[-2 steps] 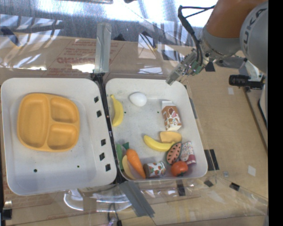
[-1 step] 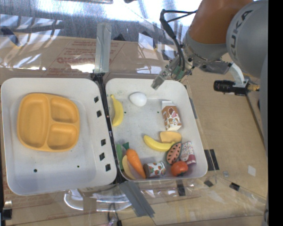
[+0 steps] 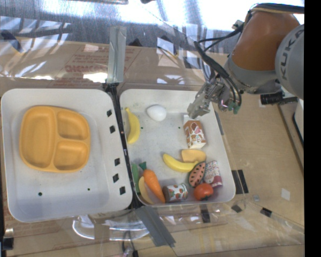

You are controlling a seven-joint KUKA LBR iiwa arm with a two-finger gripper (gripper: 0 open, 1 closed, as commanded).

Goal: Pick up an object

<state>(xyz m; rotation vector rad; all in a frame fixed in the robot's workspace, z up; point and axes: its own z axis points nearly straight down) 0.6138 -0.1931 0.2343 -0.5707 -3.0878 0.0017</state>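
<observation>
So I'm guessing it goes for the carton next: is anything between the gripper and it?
Nothing visible. The gripper hangs just above the carton near the right bin's far wall; the egg sits well to the side.

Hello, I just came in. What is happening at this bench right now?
A grey KUKA arm reaches in from the right, and its end effector hangs over the upper right part of the right bin, just above a small carton. It holds nothing that can be seen. The bin also contains a white egg, two bananas, a carrot and a tomato. The left bin holds a yellow divided plate.
</observation>
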